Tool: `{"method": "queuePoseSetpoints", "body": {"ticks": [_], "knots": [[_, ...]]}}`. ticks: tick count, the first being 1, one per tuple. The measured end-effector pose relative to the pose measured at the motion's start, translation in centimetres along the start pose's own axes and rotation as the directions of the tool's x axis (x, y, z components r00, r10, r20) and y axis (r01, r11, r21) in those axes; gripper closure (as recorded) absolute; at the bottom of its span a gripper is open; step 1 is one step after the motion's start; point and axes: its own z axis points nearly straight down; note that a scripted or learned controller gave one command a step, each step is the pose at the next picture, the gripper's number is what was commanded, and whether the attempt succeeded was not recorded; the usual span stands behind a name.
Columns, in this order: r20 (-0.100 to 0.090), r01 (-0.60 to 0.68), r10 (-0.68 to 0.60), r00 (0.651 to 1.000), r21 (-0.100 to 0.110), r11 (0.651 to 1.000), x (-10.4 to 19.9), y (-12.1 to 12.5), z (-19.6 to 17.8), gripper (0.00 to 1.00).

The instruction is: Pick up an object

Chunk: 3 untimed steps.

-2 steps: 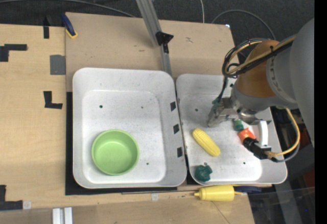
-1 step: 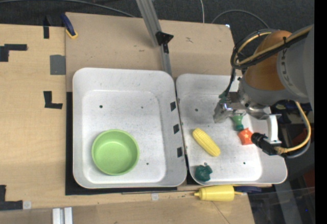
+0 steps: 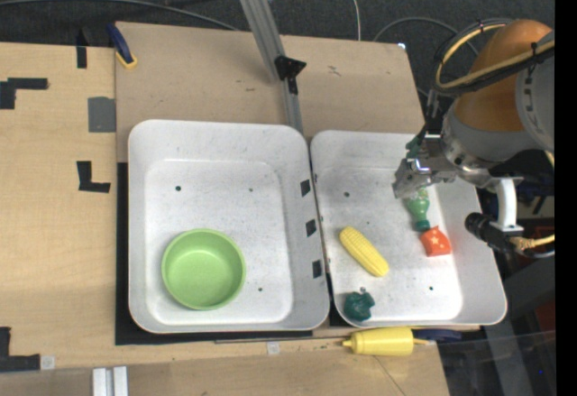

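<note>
My gripper (image 3: 415, 188) hangs over the right bin (image 3: 361, 155), near its right side, directly above a small green object (image 3: 419, 209). An orange-red toy (image 3: 435, 242) lies just below that green piece. A yellow corn cob (image 3: 364, 252) rests in the middle of the right bin. A dark green toy (image 3: 359, 305) sits at the bin's front edge. The fingers point down at the green object, and their spacing is not readable from this angle.
A light green bowl (image 3: 204, 269) sits in the front left of the left bin (image 3: 216, 146). A yellow bottle-shaped item (image 3: 383, 343) lies on the bench in front of the right bin. A metal pole (image 3: 261, 15) slants over the back of the bench.
</note>
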Motion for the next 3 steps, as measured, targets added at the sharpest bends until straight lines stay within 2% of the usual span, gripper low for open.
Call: {"method": "queuePoseSetpoints", "body": {"ticks": [2, 3], "knots": [[0.000, 0.001, -0.001, 1.000, 0.000, 1.000, 0.4, -0.1, -9.2, 1.00], [-0.002, 0.005, -0.005, 1.000, 0.006, 1.000, 5.9, 0.7, -7.1, 1.00]]}}
